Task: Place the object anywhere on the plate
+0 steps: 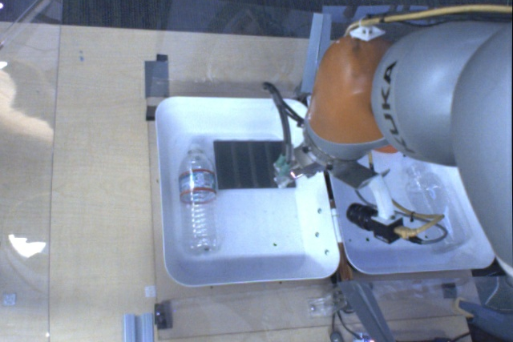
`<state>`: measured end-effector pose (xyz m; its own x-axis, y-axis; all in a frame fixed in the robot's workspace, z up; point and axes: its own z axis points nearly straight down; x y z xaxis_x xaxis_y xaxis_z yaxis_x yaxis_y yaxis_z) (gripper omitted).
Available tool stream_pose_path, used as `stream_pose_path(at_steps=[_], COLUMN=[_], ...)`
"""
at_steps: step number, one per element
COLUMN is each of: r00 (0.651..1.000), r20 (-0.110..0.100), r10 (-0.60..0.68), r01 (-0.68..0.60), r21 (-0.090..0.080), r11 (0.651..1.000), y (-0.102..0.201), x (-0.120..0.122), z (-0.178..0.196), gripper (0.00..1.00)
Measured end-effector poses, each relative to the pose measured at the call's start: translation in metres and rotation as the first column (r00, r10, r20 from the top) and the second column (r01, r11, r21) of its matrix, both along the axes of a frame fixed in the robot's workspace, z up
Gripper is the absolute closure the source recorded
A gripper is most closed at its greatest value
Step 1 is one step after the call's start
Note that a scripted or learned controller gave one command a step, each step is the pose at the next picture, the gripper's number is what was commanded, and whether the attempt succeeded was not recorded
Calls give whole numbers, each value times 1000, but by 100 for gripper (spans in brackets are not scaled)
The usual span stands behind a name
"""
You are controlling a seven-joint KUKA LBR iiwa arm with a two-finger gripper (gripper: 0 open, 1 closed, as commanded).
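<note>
A dark, ribbed square plate (244,164) lies flat in the back half of the left bin (240,256). Left of it, a clear plastic water bottle (198,200) with a red-and-blue label lies along the bin's left side. My gripper (286,169) hangs at the plate's right edge, close to the wall between the two bins, and is mostly hidden under the orange wrist band. I see nothing held in it.
The right bin (473,252) holds a clear plastic item (422,188) that the arm partly covers. The big grey arm spans the right bin and the dividing wall. Bare wooden bench (80,172) extends to the left.
</note>
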<state>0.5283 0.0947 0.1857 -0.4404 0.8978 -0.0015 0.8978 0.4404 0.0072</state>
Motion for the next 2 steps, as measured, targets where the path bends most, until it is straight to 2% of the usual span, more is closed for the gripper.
stream_pose_path(at_steps=[1,2], r00=[992,999], r20=[2,-6], r10=[124,-45], r01=[-124,45], r21=[-1,-1], r11=[992,999], y=[3,33], x=[-6,-14], z=[54,-40], gripper=[100,100])
